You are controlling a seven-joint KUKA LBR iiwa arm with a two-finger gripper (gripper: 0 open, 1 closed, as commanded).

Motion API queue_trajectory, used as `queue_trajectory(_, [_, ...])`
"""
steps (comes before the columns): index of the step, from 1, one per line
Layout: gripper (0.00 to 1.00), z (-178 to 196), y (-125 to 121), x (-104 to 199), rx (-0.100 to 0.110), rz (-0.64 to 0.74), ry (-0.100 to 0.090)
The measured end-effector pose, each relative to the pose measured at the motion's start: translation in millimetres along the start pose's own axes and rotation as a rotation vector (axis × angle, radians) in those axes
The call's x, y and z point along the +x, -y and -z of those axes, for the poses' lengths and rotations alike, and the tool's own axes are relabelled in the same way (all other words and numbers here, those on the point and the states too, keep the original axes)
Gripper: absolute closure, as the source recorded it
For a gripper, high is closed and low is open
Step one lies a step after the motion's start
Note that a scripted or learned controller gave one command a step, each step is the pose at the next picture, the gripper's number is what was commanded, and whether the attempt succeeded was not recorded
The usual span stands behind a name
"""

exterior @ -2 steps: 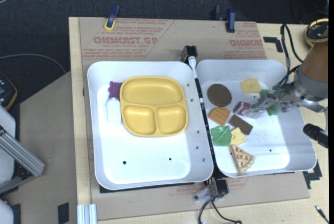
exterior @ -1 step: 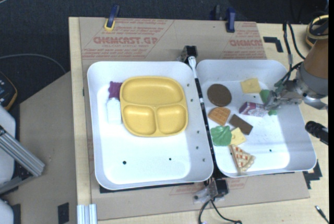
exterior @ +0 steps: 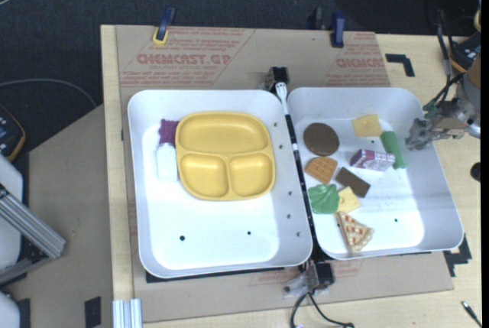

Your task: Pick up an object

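Yellow plastic plate (exterior: 225, 154), three-sectioned, fills the left bin (exterior: 145, 189), a white-and-purple bottle (exterior: 166, 151) tucked beside it. Right bin (exterior: 428, 204) holds toy food: brown cookie (exterior: 321, 138), waffle (exterior: 321, 169), lettuce leaf (exterior: 324, 199), pizza slice (exterior: 354, 231). Nearest the tool is a green cylinder (exterior: 391, 148), probably light, stiff and slick; its long axis runs up-down in view, so pinch across its middle. Gripper (exterior: 422, 132) sits at the bin's right rim; clenched or released, I cannot tell
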State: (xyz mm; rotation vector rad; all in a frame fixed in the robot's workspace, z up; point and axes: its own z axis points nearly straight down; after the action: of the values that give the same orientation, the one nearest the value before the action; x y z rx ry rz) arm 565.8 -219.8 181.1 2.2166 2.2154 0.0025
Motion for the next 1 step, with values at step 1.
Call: queue_trajectory(1, [1.00,47.4,-1.8,-0.9,-0.001,0.002,0.000])
